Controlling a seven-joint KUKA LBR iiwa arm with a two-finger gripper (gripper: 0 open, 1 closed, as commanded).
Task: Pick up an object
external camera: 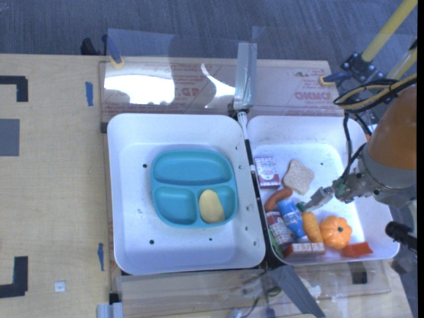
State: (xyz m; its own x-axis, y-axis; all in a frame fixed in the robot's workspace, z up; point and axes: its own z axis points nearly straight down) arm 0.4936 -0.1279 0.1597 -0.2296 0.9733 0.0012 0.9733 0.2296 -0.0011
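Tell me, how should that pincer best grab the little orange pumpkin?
Probably from straight above, closing across the pumpkin's round body. The top is free, but the carrot crowds its left side and a red piece sits at its lower right, so a side approach looks cramped.

— Where is free room found in the right bin (331, 132)?
— Along its far wall, bare floor is seen; the near half is crowded by a bread slice (299, 176), a sausage (277, 199), a blue tube (291, 218), a carrot (311, 225) and a small pumpkin (335, 231), packed close.
— And the left bin (126, 197)?
— Its middle is taken by a teal divided tray (192, 169) with a yellow item (211, 206); open margin is left around it
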